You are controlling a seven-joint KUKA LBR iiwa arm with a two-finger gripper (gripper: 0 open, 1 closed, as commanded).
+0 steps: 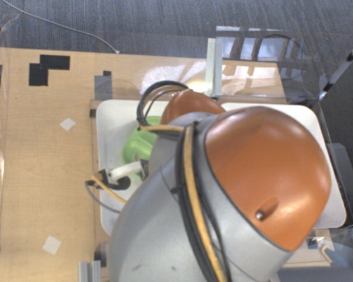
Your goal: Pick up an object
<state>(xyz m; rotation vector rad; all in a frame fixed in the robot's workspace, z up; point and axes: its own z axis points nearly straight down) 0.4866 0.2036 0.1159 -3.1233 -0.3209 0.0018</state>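
End effector (pixel 139 168) sits low over the left part of the white bin (pixel 107 115), tucked under the arm (pixel 235 204); open or closed, can't tell. Green obj (pixel 135 145) lies in the same bin, just beside the end effector on its far side, partly covered by the arm's grey/orange housing. Can't tell if they touch. Arm reaches in from the right & covers most of the bin. Pale wood table (pixel 41 175) to the left, w/ black patches (pixel 49 68) near its far edge.
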